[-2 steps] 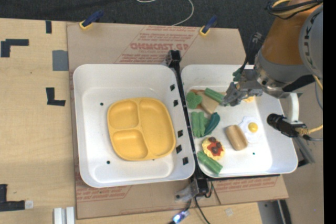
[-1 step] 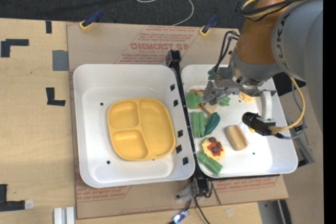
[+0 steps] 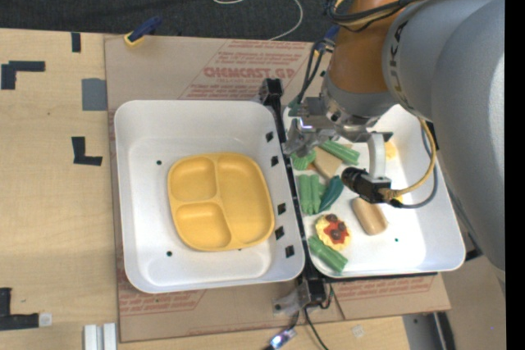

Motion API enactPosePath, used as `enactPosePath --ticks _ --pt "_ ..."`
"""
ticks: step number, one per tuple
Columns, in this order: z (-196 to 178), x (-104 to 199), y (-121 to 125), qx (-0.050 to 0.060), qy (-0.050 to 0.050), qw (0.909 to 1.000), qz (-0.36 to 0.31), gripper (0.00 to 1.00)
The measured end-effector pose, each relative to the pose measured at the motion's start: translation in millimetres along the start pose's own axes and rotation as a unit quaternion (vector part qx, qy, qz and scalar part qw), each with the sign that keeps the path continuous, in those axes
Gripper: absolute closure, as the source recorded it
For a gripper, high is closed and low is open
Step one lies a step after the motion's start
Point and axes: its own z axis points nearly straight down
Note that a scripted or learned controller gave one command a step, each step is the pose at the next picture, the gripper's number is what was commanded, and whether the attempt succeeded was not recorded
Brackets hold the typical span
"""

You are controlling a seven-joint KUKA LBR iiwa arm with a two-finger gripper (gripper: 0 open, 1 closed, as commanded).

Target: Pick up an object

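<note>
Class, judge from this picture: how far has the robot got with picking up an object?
Done: the arm has reached into the right bin and its claw sits low over the toy food near the bin's left wall. In hand: nothing that I can see; the green pieces and the pizza slice lie in the bin. Left: gripping an item and lifting it.

Much of the right bin sits under the arm.
The grey arm (image 3: 451, 86) covers the shallow white right-hand bin's (image 3: 426, 254) far end; green pieces (image 3: 316, 193) there overlap, indistinct.

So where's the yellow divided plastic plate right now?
The yellow divided plastic plate lies in the left white bin, roughly central, across the divider from the toy food pile.
</note>
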Motion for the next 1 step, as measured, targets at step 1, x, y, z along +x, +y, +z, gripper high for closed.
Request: enactPosePath --ticks 1 --pt "-1.8 18.4 13.2 0.000 -0.001 1.0000 0.002 1.00"
